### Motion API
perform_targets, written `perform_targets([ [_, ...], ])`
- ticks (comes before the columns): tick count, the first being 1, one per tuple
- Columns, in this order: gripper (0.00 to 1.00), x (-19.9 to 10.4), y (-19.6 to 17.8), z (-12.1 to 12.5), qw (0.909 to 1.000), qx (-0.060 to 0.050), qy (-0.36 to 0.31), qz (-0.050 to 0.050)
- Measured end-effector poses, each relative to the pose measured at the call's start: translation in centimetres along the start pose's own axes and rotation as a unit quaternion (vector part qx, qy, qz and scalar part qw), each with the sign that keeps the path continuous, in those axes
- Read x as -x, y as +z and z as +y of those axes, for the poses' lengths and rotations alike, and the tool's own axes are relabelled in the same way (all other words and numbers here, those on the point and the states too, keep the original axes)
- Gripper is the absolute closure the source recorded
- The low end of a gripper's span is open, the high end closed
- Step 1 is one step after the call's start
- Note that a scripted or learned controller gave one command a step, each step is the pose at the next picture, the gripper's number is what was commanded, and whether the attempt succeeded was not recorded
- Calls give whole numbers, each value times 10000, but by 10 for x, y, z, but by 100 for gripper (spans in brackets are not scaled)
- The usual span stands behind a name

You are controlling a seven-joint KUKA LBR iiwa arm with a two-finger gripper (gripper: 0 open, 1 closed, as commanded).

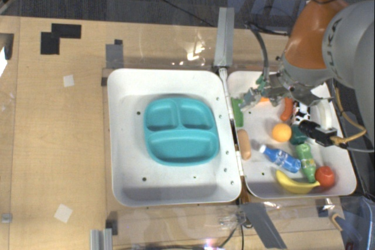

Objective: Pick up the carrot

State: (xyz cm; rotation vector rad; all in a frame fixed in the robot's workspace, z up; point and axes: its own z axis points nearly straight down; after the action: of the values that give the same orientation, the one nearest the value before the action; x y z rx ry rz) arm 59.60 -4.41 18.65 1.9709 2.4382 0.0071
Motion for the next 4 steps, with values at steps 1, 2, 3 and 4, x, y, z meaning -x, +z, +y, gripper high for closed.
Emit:
perform_targets([
  [1,0,46,66,-45,9956,-27,-939,4],
  [2,0,92,97,-74,9973,21,-730,-13],
  [3,100,93,84,-70,9972,72,-747,-39],
  [4,100,4,-63,-39,9987,30,518,5],
])
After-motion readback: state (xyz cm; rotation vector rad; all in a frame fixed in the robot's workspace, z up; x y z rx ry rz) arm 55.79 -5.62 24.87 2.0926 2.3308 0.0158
